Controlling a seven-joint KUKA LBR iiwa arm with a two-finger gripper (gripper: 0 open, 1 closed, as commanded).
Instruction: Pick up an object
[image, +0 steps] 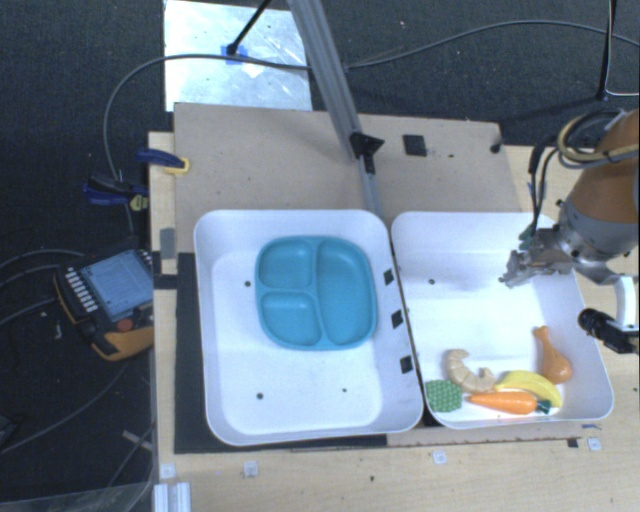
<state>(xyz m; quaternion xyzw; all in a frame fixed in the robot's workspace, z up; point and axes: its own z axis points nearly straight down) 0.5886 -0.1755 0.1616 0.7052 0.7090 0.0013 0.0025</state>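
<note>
My claw (520, 266) hangs over the upper right part of the right bin (440, 240), near its far right wall. Whether it is wide or narrow I cannot tell, since the tips are too small and blurred against the white. Nothing shows between them.

Below the claw, toward the bin's near right corner, lie the objects. A brown drumstick (552, 355) sits closest, its long axis running from upper left to lower right, thin end pointing up toward my claw. Beneath it a yellow banana (530, 384) curves roughly left to right. Touching the banana's lower edge, an orange carrot (504, 403) lies almost level, its tip pointing left and its dark green end at the right. Left of the banana a tan curled piece (465, 370) rests, and just beside it, at the bin's near left corner, a green leafy piece (444, 396).

The left bin (230, 330) holds a blue divided plate (316, 292). Both bins sit on the table (270, 160).
</note>
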